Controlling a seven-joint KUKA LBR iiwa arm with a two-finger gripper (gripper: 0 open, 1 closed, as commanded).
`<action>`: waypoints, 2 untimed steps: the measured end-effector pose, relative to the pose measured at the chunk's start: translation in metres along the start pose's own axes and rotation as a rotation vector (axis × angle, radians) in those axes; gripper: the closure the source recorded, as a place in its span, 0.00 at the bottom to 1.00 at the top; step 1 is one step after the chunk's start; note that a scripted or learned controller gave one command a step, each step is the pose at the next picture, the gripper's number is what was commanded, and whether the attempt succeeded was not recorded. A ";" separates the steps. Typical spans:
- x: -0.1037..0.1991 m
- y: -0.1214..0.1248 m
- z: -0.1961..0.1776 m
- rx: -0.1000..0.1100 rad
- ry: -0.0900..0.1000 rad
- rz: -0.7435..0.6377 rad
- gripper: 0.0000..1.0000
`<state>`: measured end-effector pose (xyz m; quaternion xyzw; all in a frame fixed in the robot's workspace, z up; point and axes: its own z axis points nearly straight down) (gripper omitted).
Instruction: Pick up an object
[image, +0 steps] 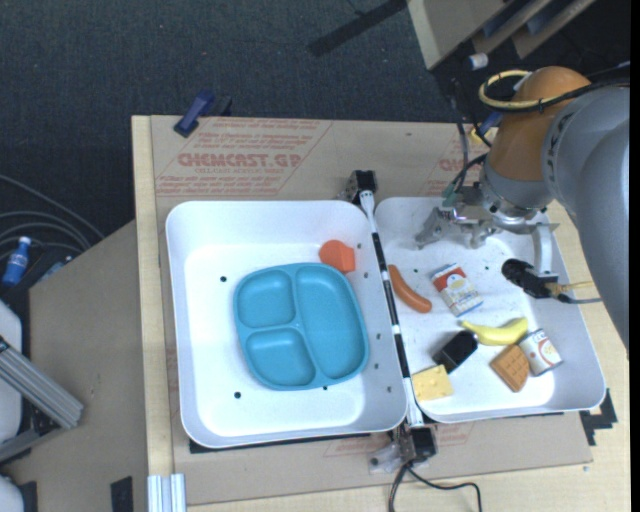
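Observation:
My gripper (453, 228) hangs over the far end of the right bin (575, 395), open, with bare white floor showing between its fingers. Nothing is held. In front of it lie an orange-red sausage (410, 289) and a small red and white carton (458, 290). Nearer the front are a yellow banana (497, 331), a black block (455, 350), a yellow cheese wedge (432, 383), a brown cracker (509, 369) and a small white tin (541, 351).
The left bin (200, 400) holds a blue divided plate (299, 325) and an orange piece (339, 256) by its far right corner. A ridge (388, 310) divides the bins. A blue item (194, 114) lies on the cardboard behind them.

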<state>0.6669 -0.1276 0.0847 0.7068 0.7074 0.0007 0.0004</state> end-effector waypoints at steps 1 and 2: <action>0.000 0.001 -0.011 -0.002 -0.001 0.000 1.00; 0.000 0.001 -0.010 -0.002 -0.001 0.000 0.00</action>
